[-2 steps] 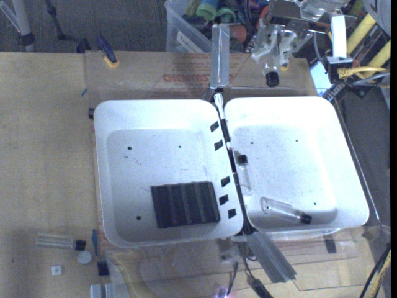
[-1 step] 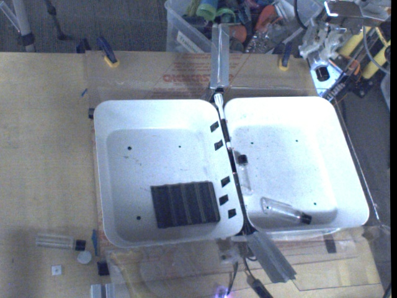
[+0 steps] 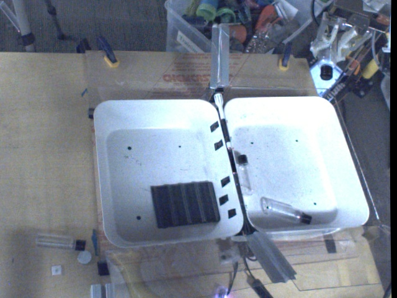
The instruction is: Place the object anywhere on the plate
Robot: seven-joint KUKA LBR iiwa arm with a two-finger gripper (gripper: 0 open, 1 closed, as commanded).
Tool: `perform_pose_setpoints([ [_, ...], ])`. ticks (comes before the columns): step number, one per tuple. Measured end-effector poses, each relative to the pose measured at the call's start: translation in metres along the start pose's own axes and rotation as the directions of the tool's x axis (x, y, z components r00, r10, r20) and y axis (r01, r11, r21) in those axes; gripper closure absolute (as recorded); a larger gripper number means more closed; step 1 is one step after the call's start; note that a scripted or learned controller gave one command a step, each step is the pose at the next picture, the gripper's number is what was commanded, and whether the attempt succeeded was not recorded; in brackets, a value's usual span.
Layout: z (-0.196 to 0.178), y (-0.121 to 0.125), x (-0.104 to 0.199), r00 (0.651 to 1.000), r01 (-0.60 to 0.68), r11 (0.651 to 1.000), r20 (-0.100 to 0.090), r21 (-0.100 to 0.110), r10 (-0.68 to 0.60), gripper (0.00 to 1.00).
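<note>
A dark ribbed rectangular plate [image 3: 185, 204] lies flat in the left bin [image 3: 124, 120], toward its front edge. In the right bin [image 3: 322, 123] a clear tube with a black cap [image 3: 285, 210] lies on its side near the front, cap end pointing right. A second small clear piece with a black end [image 3: 241, 165] rests against the divider between the bins. Nothing touches the plate or either tube.
A clear tub of colourful items [image 3: 239, 8] stands behind the bins. Cabled equipment [image 3: 347, 23] crowds the back right. On the bench at front left lie another tube [image 3: 57, 241] and small loose bits [image 3: 84, 257]. Black tabs [image 3: 223, 166] line the divider.
</note>
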State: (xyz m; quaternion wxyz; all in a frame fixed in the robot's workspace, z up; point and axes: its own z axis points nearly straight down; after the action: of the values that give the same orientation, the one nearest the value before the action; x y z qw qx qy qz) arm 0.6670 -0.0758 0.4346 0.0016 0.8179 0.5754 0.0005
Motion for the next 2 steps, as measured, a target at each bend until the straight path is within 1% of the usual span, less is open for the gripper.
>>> perform_pose_setpoints([
  [1, 0.0, 0.012, -0.034, 0.914, -0.405, 0.914, 0.0, 0.001, 0.405, 1.0],
  [2, 0.0, 0.006, -0.063, 0.518, -0.855, 0.518, -0.001, 0.002, 0.855, 1.0],
])
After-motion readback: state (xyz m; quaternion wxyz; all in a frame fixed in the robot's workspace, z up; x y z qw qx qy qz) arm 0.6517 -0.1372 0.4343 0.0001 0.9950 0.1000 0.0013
